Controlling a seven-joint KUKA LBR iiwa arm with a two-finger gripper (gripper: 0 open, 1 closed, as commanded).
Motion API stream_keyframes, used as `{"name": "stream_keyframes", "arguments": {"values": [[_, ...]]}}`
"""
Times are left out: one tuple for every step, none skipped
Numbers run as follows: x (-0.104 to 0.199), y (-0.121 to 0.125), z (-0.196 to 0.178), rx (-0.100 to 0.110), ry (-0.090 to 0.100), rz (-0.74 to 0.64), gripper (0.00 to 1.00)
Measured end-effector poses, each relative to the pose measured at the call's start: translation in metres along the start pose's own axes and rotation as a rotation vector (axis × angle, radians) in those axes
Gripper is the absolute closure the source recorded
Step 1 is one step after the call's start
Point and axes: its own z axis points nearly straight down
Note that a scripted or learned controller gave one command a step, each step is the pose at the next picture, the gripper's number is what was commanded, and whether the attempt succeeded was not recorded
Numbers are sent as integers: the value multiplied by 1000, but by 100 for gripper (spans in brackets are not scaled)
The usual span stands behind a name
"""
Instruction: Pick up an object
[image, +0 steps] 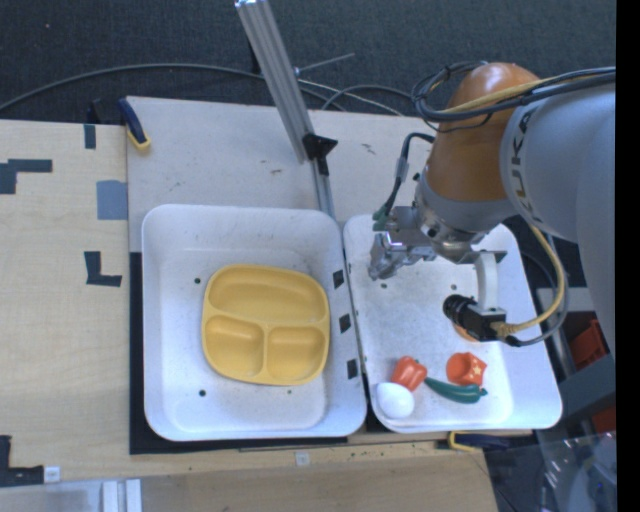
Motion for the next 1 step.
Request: {"name": "stream_keyframes", "arguments": {"values": [[64, -4, 9, 1, 0, -1, 100]]}}
